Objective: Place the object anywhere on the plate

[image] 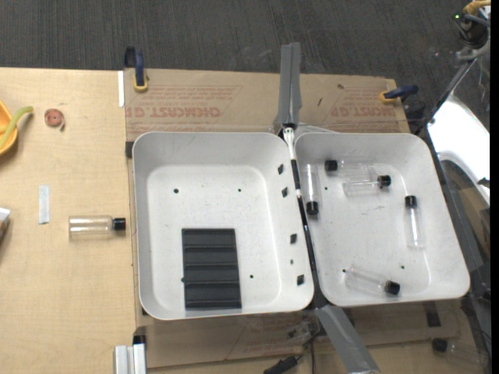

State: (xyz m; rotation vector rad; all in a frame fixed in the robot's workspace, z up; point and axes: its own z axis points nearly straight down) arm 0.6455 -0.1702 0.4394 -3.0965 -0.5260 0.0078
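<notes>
A: Where do the task's things lie?

B: 5 clear vials with black caps are in the right bin [373, 232]. The black ribbed plate [210, 269] lies flat in the left bin [160, 158], near its front wall.

A: And the gripper?

B: I cannot tell its state. The arm enters from the right, so the upright-lying vial [413, 223] by the right wall is probably nearest; its long axis runs front to back, cap away.

A: Room to move?

B: That vial has bare floor on its left. The front vial [370, 281] is slanted, near the front wall. Any carry goes left over the 2 meeting bin walls. The plate has open floor around it.
</notes>
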